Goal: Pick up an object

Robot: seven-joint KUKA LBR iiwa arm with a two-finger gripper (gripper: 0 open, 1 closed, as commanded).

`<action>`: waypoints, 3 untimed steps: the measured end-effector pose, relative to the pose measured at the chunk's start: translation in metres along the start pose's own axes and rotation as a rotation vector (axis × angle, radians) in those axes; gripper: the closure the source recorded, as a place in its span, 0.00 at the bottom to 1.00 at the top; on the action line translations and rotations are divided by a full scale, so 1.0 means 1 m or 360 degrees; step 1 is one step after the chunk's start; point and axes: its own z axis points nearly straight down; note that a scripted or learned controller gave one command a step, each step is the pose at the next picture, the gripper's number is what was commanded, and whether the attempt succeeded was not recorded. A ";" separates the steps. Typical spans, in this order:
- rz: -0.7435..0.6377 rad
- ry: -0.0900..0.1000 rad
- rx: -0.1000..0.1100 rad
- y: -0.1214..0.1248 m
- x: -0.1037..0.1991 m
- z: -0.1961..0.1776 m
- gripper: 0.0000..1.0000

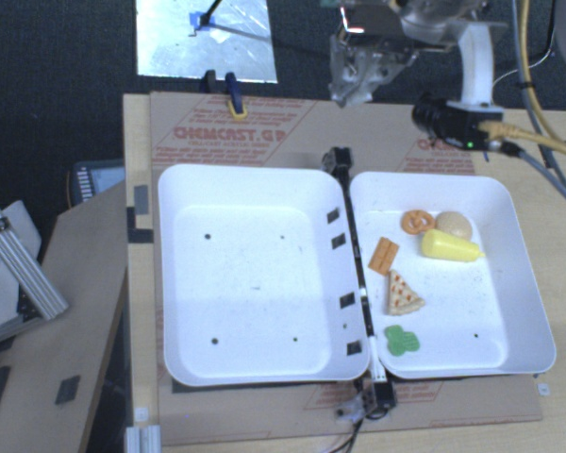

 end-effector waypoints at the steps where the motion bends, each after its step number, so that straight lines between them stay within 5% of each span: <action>1: 0.0013 -0.0012 0.0042 0.009 -0.024 0.148 1.00; 2: -0.0001 0.0004 -0.0007 0.060 0.023 0.020 1.00; 3: 0.0007 -0.0010 0.0040 0.078 0.035 0.164 1.00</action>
